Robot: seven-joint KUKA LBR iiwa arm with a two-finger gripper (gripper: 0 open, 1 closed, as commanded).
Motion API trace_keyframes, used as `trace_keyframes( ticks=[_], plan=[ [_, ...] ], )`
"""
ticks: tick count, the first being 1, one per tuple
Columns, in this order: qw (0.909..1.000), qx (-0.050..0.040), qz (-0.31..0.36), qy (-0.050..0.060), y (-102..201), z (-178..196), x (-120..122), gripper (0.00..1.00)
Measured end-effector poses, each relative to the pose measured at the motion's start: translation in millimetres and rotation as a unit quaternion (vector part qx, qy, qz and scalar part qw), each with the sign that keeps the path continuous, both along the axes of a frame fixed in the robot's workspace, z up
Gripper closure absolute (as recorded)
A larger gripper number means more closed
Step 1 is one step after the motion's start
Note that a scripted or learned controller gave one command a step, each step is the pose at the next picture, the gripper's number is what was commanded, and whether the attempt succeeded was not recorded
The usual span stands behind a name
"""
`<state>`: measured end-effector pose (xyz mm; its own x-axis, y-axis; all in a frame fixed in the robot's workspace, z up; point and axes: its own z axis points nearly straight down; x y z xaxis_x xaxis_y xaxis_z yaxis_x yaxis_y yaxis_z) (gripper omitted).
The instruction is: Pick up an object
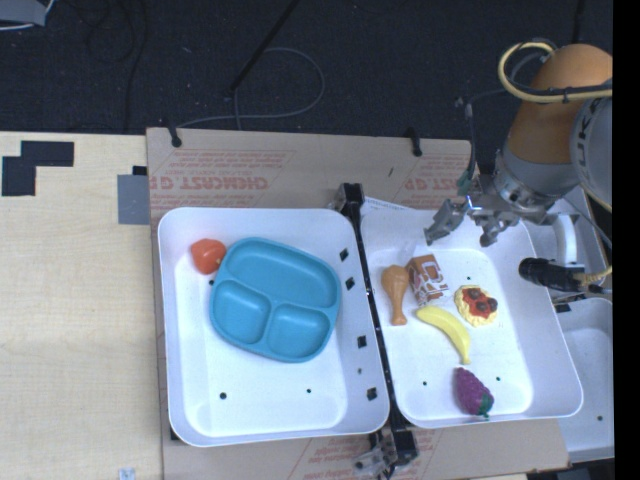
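The gripper [468, 222] hangs with fingers spread apart and nothing between them above the right bin [540, 368], whose far end is just beyond the small carton [428, 277].

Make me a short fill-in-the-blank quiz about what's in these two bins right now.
1. The blue plate lies in the ____ bin.
2. Beside that plate sits a small ____ tomato.
3. The banana lies between the chicken leg and the purple ____.
4. The gripper hangs over the ____ bin's far edge.

Missing words: left; red; grapes; right
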<state>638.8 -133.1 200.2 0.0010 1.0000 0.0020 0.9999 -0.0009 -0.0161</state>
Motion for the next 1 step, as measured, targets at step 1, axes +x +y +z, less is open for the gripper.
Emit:
trace_keyframes(
  ticks=[1],
  plan=[
    [1.0000, -0.0008, 0.001, -0.007, -0.1, 9.0, 2.8, 0.00]
  ],
)
